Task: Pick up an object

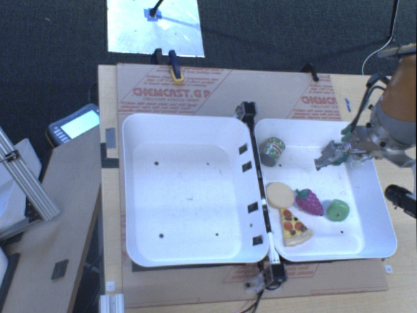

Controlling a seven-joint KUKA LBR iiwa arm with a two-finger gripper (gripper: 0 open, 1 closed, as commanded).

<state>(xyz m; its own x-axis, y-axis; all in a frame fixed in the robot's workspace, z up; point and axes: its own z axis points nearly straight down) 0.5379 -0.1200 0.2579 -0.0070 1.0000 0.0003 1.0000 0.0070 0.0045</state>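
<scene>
Objects for the pick all lie in the right bin (pixel 374 194) — nothing has been lifted yet, so the whole grasp remains. Left bin (pixel 189 194) offers no target. From largest down: a pizza slice toy (pixel 294 227) near the front wall, a round tan disc (pixel 280 193) touching its top, a green-labelled can (pixel 272 150) near the divider, purple grapes (pixel 310 202), then a green apple (pixel 337 210) just beside them. The gripper (pixel 324 162) hangs over bare floor between can and grapes, holding nothing; whether its claw is spread I cannot tell. Can stands apart — easiest approach
</scene>
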